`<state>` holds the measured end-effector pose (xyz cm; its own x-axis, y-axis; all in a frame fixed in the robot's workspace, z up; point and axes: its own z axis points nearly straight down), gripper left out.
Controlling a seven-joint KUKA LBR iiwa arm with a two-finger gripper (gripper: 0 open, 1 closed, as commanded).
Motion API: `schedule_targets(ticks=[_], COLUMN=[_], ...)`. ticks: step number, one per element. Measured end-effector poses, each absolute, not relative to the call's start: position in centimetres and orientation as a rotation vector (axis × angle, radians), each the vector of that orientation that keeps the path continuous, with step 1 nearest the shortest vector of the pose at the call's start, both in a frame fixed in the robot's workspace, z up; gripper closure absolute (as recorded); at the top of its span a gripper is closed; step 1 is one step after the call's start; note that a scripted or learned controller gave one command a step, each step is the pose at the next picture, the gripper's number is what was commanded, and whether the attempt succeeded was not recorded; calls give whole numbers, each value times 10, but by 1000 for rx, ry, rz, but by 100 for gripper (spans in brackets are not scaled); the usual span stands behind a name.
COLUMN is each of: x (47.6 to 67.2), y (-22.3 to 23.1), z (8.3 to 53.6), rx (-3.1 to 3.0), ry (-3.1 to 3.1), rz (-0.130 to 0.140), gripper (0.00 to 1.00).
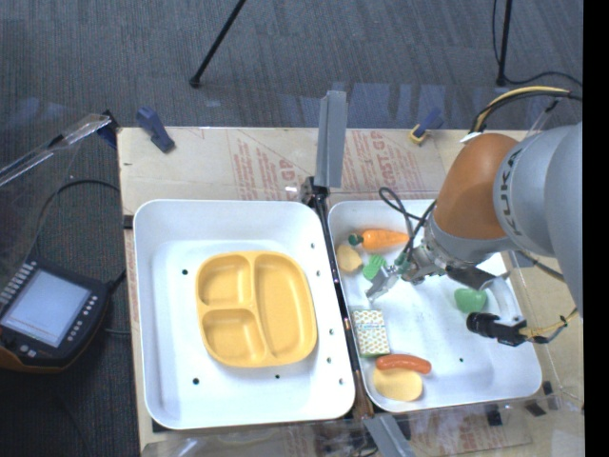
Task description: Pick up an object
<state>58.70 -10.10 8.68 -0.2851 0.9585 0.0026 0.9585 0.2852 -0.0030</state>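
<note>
- Two white bins side by side on the surface (238, 165): left bin (157, 255) bearing a yellow divided plate (255, 307), right bin (519, 374) bearing the loose pieces, presumably kept apart as source and destination.
- Candidate objects in the right bin: carrot (384, 239) near the far wall; pale round piece (349, 258) just beside it; small green piece (372, 268) under the pincer tip; patterned block (370, 331) along the left wall; sausage (402, 363) touching a yellow piece (399, 386) near the front; green piece (469, 300) to the right.
- Arm (533, 198) reaching in from the right, orange band (476, 193) above the wrist, wrist bent down and leftward into the bin.
- Pincer (381, 281) low over the bin's far-left part, just beside the small green piece; fingers slightly spread, nothing seen between them.
- Judged stage: approach to a grasp, nothing lifted yet; crowded neighbours near the tip likely to hinder a clean closure.
</note>
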Motion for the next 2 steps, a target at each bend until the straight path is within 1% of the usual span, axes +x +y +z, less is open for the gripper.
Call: schedule_targets(ticks=[1, 2], x=[644, 645], y=[-97, -97], z=[87, 98], rx=[-1938, -1934], ry=[-2471, -2474], rz=[0, 1], gripper=[0, 100])
